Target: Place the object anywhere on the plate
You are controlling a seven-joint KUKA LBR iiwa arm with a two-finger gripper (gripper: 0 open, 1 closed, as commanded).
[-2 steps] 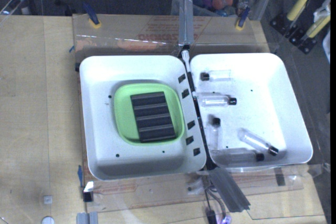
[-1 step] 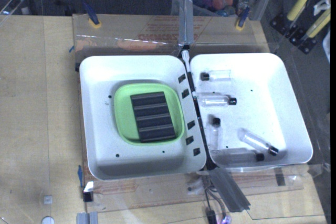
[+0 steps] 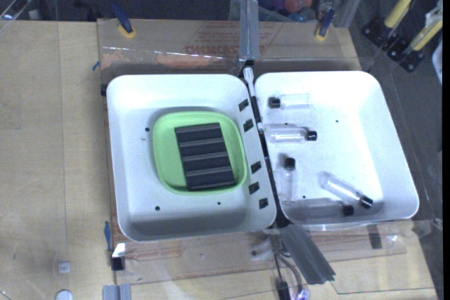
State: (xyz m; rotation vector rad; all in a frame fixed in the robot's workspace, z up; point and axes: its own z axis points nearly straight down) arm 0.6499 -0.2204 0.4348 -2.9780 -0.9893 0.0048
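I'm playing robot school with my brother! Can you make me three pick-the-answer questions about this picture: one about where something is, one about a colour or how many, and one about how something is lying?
1. Where is the green plate?
A. in the left bin
B. in the right bin
C. on the wooden bench

2. What colour is the ridged block on the plate?
A. red
B. black
C. white

3. How are the clear vials in the right bin placed?
A. standing upright
B. stacked in a tower
C. lying on their sides

Answers:
1. A, the plate sits inside the left bin.
2. B, the block looks black against the green.
3. C, each vial lies flat on the bin floor.
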